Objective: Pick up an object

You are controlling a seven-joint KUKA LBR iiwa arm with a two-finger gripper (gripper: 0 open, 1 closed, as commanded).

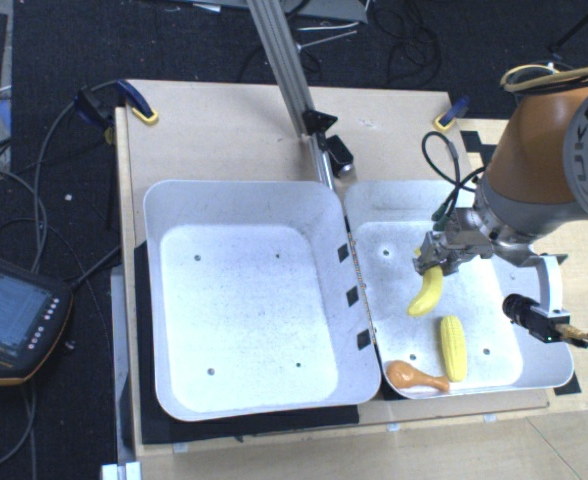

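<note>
In the right bin (394, 233), my gripper (434, 260) points down over the middle, shut on the upper end of a yellow banana (426, 294). The banana hangs down and to the left from the fingertips. A yellow corn cob (453, 346) lies just below it, lengthwise toward the bin's front. An orange pear-shaped toy (415, 375) rests at the front rim, left of the cob. The arm's grey and orange wrist (539, 158) hides the bin's right back corner.
The left bin (174, 268) sits beside the right one, their rims meeting at a ridge with black clips (354, 293). A slanted metal pole (289, 63) rises behind the bins. A black fitting on the arm (529, 313) hangs over the right bin's right side.
</note>
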